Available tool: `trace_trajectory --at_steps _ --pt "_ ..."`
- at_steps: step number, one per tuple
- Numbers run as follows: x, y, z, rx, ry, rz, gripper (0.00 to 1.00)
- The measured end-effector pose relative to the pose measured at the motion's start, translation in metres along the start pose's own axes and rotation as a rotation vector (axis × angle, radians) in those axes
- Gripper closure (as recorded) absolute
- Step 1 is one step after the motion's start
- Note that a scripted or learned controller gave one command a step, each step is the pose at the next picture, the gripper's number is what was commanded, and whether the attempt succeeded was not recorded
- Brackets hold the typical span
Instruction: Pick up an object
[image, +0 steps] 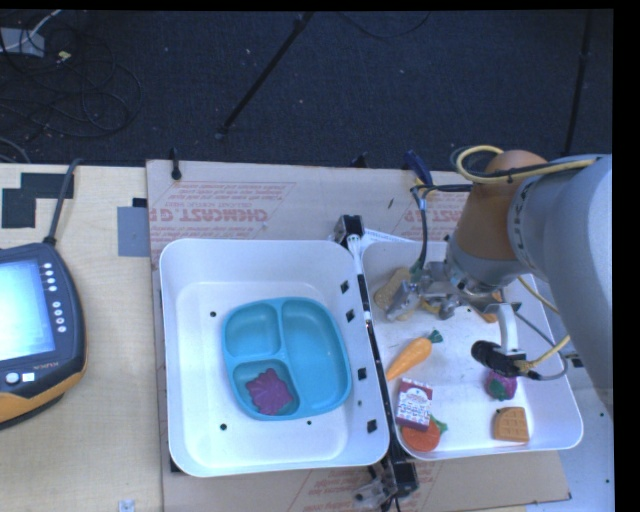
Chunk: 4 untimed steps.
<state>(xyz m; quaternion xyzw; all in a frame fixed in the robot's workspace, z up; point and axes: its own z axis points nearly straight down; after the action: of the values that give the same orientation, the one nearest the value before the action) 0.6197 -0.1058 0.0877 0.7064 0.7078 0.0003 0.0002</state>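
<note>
My gripper (397, 297) is low in the far left part of the right bin (560, 437), near the wall between the bins. A tan object (400, 279) lies right beside it, partly hidden. Nearer the front lie an orange carrot (410, 357), a red and white carton (413, 405) and a red tomato-like piece (422, 438). Toward the right of that bin sit a purple object (500, 385) and a tan cracker-like piece (510, 425). I see nothing held in the gripper.
The left bin (190, 300) holds a blue divided plate (310, 345) with a purple object (266, 390) in its front compartment. A handheld control pendant (30, 325) rests on the bench at the far left. The grey arm (560, 220) crosses the right bin's back right.
</note>
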Motion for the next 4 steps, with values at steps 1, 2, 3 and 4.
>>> trace_trajectory --at_steps 1,2,3,4 --pt "-0.009 0.025 0.000 0.001 0.000 -0.001 0.00" --pt "0.025 0.024 0.001 0.005 0.001 0.000 0.00" --pt "0.007 -0.042 0.001 0.009 0.002 0.005 0.00" --pt "0.020 -0.070 0.001 0.007 0.002 0.005 0.00"
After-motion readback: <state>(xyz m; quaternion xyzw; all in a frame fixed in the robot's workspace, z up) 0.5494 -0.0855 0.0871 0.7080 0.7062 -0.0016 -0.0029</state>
